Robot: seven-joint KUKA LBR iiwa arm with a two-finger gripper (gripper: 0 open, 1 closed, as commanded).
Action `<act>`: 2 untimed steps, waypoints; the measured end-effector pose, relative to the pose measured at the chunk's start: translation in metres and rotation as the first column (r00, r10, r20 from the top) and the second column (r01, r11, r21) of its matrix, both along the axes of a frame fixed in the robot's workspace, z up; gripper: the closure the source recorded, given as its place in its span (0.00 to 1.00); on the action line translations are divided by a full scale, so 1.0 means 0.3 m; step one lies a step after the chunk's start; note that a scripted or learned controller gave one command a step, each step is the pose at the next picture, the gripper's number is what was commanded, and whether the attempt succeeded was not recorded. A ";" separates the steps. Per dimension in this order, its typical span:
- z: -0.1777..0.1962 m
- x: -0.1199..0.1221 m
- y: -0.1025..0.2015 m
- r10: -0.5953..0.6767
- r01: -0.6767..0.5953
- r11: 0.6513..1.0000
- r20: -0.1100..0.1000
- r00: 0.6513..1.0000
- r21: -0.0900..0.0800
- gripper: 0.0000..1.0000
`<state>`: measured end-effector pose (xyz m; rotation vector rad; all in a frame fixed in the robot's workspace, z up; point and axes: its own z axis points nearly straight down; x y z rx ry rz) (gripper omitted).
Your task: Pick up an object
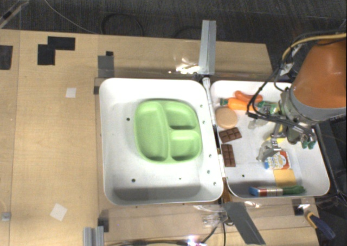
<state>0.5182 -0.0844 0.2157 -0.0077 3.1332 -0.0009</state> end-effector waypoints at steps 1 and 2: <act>-0.376 -0.059 -0.061 0.256 -0.256 0.967 -0.005 0.967 0.000 0.00; -0.415 -0.023 -0.125 0.385 -0.384 0.923 0.006 0.923 -0.005 0.00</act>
